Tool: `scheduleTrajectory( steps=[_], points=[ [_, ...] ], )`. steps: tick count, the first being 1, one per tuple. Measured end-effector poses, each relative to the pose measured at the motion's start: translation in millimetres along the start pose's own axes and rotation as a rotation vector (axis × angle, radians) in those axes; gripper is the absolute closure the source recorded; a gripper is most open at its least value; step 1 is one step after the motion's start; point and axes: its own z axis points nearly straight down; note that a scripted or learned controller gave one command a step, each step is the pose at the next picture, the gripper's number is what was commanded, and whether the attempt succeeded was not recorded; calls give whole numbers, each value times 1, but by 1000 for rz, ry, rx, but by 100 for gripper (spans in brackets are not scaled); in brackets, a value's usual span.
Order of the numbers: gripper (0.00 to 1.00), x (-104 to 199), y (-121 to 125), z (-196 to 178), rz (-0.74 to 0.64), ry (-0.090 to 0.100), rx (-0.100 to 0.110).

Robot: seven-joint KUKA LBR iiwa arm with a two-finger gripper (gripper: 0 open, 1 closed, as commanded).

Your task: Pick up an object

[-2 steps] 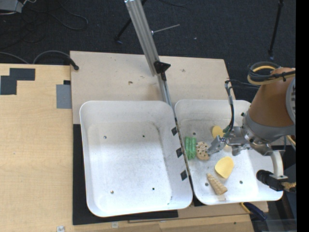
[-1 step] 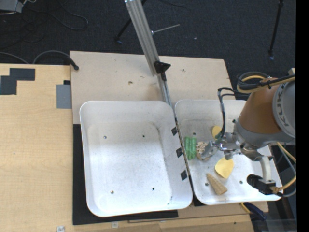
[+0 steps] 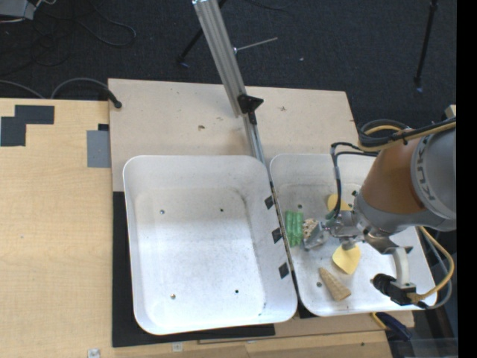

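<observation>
While the claw [image 3: 316, 233], grip unclear, hovers beside it, the green block [image 3: 294, 228] lies lengthwise up-down.

left bin [image 3: 194, 252]: open floor | right bin [image 3: 298, 177]: green block [image 3: 294, 228], yellow pieces [image 3: 346, 259], tan wedge [image 3: 335, 283] crowd floor

Bins, white, shallow: 2, the left bin [image 3: 149, 200] and the right bin [image 3: 298, 171].

Arm, grey with orange band: 1 [image 3: 406, 185].

Gripper: 1 [image 3: 317, 233].

Green block, ridged: 1 [image 3: 294, 227], in the right bin.

Yellow pieces: 2, one flat piece [image 3: 346, 259] and one partly hidden piece [image 3: 332, 201], both in the right bin.

Tan cone-shaped piece: 1 [image 3: 335, 283], in the right bin.

Metal rail, slanted: 1 [image 3: 223, 58].

Black clips on the wall between the bins: 3, upper [image 3: 269, 201], middle [image 3: 276, 235], lower [image 3: 284, 270].

Counter: 1 [image 3: 52, 200].
</observation>
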Motion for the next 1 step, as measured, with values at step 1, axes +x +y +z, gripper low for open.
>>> scheduleTrajectory(
  steps=[1],
  points=[
    [100,-1,0,-11,6,1,-1]
  ],
)
